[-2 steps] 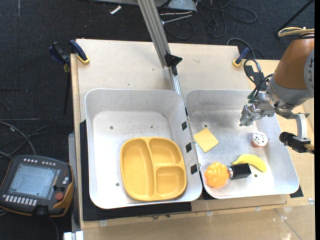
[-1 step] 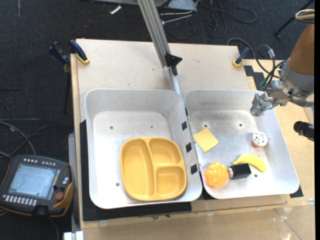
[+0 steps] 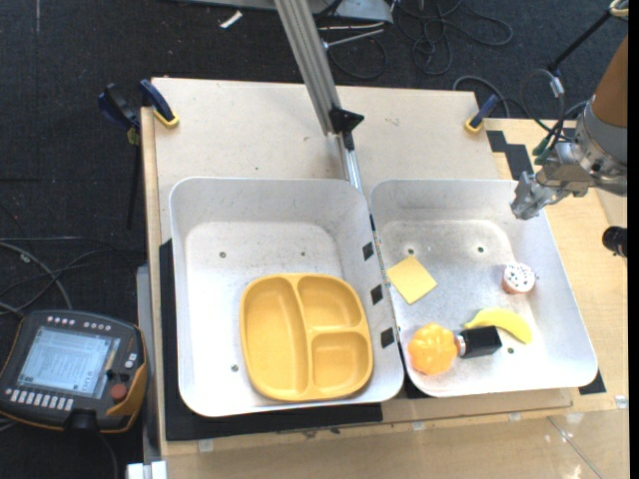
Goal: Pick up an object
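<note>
Loosely grouped in the right bin (image 3: 559, 347) lie a yellow square (image 3: 412, 279), orange toy (image 3: 433, 349), black block (image 3: 480, 342), banana (image 3: 501, 323) and spotted cylinder (image 3: 518, 279); the gripper (image 3: 526, 206) hangs above the bin's far right rim, holding nothing, and a yellow divided plate (image 3: 306, 336) sits in the left bin (image 3: 200, 267)

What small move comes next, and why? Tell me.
Probably bring the tool down and inward over the right bin, toward the small speckled round object. The tool sits at the bin's far right rim, above the objects, and that object lies nearest, apart from the others.
</note>
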### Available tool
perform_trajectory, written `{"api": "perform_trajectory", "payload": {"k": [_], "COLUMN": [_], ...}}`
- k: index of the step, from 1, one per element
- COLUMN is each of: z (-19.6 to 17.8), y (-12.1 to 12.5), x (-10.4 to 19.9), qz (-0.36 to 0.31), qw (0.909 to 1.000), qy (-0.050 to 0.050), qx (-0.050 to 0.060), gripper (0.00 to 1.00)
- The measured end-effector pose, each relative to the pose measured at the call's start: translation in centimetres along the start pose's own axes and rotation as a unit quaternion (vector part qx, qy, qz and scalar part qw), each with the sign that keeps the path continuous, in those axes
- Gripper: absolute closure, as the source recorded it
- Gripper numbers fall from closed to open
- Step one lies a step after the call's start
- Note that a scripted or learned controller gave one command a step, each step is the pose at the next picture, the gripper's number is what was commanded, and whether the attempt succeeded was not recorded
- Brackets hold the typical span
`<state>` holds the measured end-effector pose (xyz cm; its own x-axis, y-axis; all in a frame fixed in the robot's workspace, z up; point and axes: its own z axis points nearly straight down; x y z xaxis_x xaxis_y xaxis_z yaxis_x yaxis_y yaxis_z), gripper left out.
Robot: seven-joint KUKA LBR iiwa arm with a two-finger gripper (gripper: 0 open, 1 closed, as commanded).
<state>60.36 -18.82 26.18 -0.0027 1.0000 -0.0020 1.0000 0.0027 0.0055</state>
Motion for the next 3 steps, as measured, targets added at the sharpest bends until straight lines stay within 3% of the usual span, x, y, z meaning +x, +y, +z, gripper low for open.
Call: {"api": "perform_trajectory", "payload": {"k": [1,3], "z": [-0.6,2.3], "y": [-1.5,-4.1], "x": [4.9,14.9], "qz": [-0.002,-0.002], "qw": [1.0000,1.0000], "qy": [0.002,0.002], "qx": [0.003,0.004], "gripper": [1.00,1.00]}}
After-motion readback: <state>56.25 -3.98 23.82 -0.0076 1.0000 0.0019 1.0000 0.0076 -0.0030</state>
